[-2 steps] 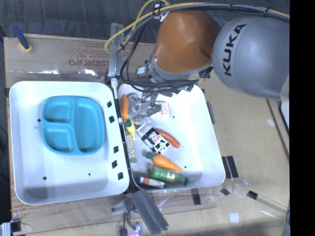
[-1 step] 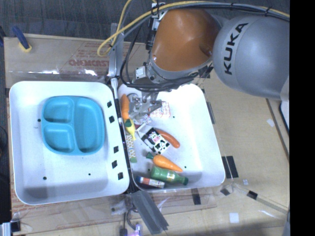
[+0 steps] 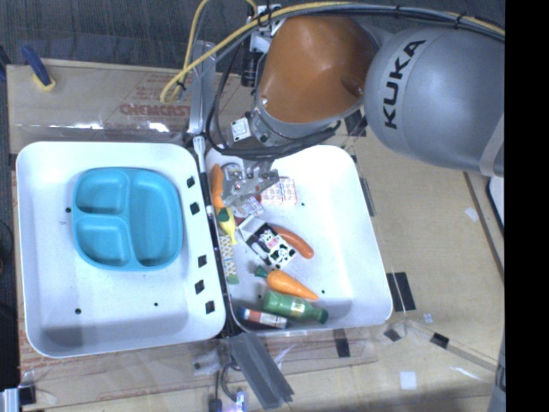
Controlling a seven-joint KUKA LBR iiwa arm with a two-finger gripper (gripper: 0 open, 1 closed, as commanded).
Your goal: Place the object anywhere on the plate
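Note:
A light blue divided plate (image 3: 129, 217) lies in the left bin (image 3: 51, 316). My gripper (image 3: 247, 189) hangs low over the upper left part of the right bin (image 3: 360, 264), just below the orange band of the arm. It sits next to a small orange carrot (image 3: 217, 187) and a red-and-white packet (image 3: 279, 192). Lower in that bin lie a black-and-white block (image 3: 268, 244), an orange sausage-like piece (image 3: 297, 244), a larger carrot (image 3: 292, 285), a green bottle (image 3: 296, 308) and a red tube (image 3: 266, 318). The metal fingers blend into the clutter.
A yellow piece (image 3: 226, 227) lies by the divider between the bins. The arm's grey body (image 3: 429, 84) and yellow cable (image 3: 202, 37) cover the area above the right bin. A grey bracket (image 3: 262, 372) sits below the bins.

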